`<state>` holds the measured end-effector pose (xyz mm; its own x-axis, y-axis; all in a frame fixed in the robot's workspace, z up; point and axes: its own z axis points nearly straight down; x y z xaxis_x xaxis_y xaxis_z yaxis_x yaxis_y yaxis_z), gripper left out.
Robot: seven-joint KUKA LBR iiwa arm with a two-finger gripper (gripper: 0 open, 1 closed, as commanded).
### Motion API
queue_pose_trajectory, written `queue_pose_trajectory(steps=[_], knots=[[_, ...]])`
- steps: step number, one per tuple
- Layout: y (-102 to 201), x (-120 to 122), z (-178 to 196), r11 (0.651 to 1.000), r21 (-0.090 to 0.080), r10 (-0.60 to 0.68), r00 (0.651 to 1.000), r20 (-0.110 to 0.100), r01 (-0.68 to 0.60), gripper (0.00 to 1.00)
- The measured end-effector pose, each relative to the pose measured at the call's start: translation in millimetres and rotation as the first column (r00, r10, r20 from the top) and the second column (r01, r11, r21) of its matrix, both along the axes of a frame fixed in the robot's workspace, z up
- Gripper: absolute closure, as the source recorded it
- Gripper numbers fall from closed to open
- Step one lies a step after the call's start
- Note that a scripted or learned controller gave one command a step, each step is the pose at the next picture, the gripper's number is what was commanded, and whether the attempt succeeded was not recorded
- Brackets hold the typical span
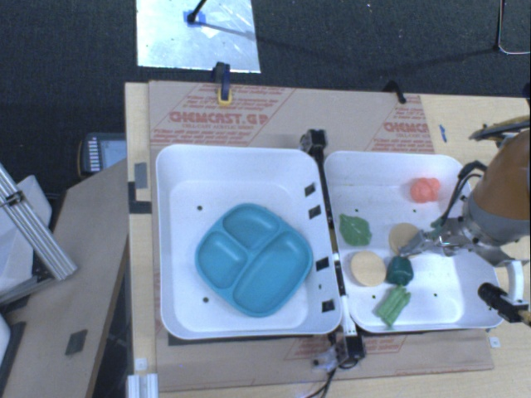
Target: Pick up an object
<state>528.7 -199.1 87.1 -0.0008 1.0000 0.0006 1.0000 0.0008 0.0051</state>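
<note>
Teal object (400, 270) just below fingers (414, 245)

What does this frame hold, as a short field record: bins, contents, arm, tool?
left bin: blue divided plate
right bin: orange piece, green leafy piece, two tan discs, dark teal piece, green ridged piece
arm: enters from right, over right bin
tool: beside dark teal piece; grip unclear
</note>
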Motion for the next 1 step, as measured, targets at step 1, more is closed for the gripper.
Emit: queue_pose_trajectory(steps=[1], knots=[[0.3,2.8,13.8,1.0,-0.001,0.002,1.0,0.008,-0.002,1.0]])
